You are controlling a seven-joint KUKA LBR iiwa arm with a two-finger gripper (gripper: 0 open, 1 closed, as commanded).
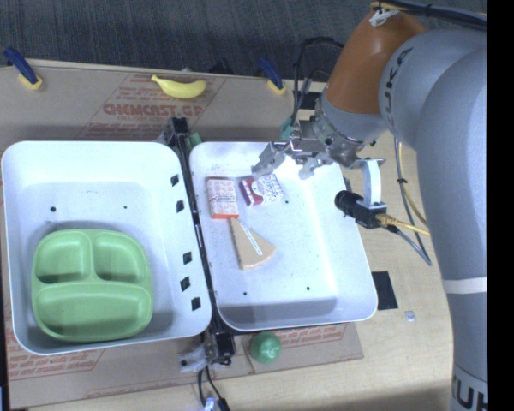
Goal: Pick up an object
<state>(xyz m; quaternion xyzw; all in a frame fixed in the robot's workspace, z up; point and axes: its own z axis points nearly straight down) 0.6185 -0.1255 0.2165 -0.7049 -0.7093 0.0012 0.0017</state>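
In the right bin (325,264), my gripper (287,164) hangs over the far end, open, with nothing between its fingers. Just below its left finger (265,161) lies a small red and white packet (267,188). To the left of that sits a larger red and white wrapped bar (223,198). Toward the bin's middle rests a tan wedge-shaped piece (253,247).
The left bin (86,169) holds a green divided tray (91,285) at its near end. A green ball (264,347) sits on the cardboard just outside the right bin's near edge. A yellow banana (180,85) lies behind the bins. Cables hang at the right.
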